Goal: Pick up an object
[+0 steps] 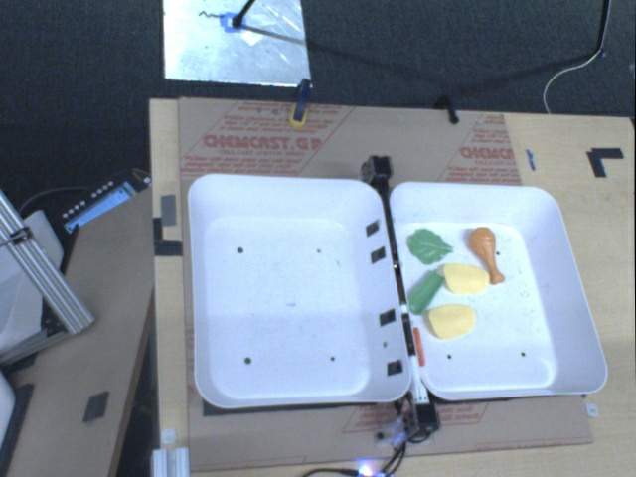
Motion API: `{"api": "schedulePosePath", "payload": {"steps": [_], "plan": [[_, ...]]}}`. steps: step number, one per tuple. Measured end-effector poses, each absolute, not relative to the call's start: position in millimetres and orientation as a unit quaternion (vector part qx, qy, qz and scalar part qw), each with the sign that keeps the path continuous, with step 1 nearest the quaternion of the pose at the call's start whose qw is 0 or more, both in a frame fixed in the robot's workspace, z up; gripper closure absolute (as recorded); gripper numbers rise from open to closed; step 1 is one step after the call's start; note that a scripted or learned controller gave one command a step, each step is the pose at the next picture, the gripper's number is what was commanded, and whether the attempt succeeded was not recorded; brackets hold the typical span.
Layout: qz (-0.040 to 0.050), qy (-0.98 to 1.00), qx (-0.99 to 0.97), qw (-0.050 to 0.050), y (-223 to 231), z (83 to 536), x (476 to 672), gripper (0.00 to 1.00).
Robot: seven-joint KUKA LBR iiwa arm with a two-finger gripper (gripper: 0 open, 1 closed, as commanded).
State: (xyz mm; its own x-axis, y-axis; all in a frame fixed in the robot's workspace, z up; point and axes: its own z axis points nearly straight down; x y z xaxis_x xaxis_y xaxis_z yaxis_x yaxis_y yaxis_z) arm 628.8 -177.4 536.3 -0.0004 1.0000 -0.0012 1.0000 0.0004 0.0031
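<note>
The right bin [556, 366] holds several toy foods near its left side. A flat green leaf [429, 245] lies at the upper left of the group. To its right rests an orange-brown drumstick [486, 251]. A yellow lump [465, 279] sits below them, and a second yellow lump [450, 321] lies a little lower. A green pod [425, 292] slants beside the divider, touching both yellow pieces. A thin orange stick [419, 346] lies along the bin's left wall.
The left bin [288, 296] lies beside the right one, joined by a black clipped divider [396, 286]. Both rest on a cardboard sheet [258, 142] on the wooden bench. A shiny metal plate [237, 26] lies on the dark floor beyond. A metal frame [40, 276] stands at the left.
</note>
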Motion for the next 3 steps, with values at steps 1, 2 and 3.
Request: {"api": "schedulePosePath", "payload": {"steps": [1, 2, 3], "plan": [[0.0007, 0.707, 0.707, 0.002, -182, 536, 576.1, 1.00], [0.0002, 0.708, 0.706, 0.002, -199, 534, 629.1, 1.00], [0.0007, 0.709, 0.705, 0.003, -206, 535, 670.1, 1.00]]}}
